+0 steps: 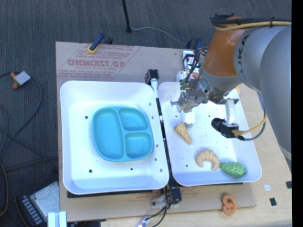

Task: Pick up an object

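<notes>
The right white bin (251, 169) holds three toy foods. A tan cone-shaped piece (183, 132) lies near its left wall. A croissant (207, 158) lies toward the front, and a green bumpy piece (232, 169) touches its right end. My gripper (188, 113) hangs over the back left of this bin, just above and behind the cone piece. The grey arm with its orange band (222, 56) hides the bin's back right part. I see nothing held in the gripper.
The left white bin (71, 103) holds a blue divided plate (124, 133). A black clamp (152, 75) sits at the back between the bins. An orange pretzel-like toy (229, 204) lies on the board in front of the right bin, and a blue clip (96, 42) lies at the back left.
</notes>
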### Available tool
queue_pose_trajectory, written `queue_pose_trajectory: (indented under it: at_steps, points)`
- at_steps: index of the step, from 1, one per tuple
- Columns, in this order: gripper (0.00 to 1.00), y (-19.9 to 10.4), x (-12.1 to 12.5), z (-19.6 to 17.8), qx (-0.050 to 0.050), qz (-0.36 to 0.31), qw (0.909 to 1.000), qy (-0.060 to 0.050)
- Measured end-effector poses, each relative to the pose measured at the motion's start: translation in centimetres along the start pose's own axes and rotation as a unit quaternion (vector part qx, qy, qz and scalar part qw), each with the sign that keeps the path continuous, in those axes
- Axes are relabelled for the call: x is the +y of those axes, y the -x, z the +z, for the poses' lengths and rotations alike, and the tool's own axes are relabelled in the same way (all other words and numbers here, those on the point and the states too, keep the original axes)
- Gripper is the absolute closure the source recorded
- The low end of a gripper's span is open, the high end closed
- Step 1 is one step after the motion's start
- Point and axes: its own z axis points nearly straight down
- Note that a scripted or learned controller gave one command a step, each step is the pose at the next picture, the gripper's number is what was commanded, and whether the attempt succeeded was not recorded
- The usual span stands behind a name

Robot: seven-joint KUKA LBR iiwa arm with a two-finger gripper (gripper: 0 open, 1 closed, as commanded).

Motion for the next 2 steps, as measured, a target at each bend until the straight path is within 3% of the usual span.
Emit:
queue_pose_trajectory:
  at_steps: [1,2]
  points:
    - [1.0,-1.5,6.9,1.0,0.0,0.0,1.0,0.0]
    - [1.0,-6.2,-1.7,-1.1,0.0,0.0,1.0,0.0]
